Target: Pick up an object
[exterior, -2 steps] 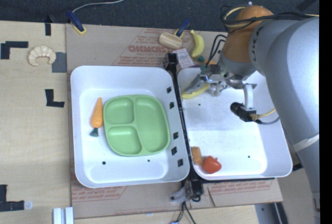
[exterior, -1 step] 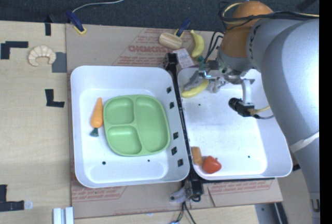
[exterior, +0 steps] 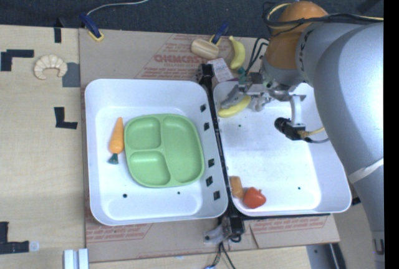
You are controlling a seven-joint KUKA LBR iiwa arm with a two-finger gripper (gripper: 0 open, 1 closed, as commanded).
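White right bin (exterior: 324,199) holds a banana (exterior: 232,109) partly hidden under the jaws (exterior: 240,96) (grip state unclear).

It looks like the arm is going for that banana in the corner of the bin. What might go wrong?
The gripper is at a banana lying tight in the right bin's far corner, beside the divider. It could bump the wall, or the curved banana might slip away. Whether it is gripped is unclear.
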